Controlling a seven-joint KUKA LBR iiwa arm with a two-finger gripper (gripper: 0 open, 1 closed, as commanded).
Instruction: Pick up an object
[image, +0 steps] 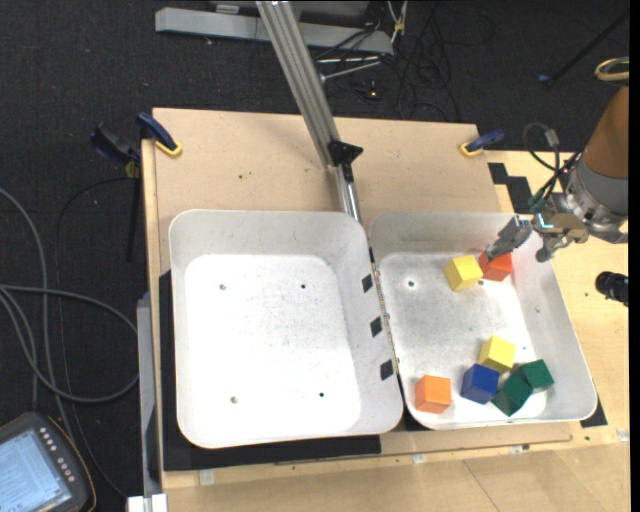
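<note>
Two white bins (270, 225) are set side by side on the bench, and a red block (497, 266) in the right one, touching a yellow block (463, 272), is approached by the gripper (505, 243), whose opening cannot be told.

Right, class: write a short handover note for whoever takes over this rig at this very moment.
Tool: at the upper right of the right bin, beside the red block; nothing seen held.
Things: the yellow block touches the red one. Second yellow block, blue block, two green blocks and orange block cluster at the near edge.
Done: nothing lifted.
Left: grasp and lift one, probably the red.
</note>
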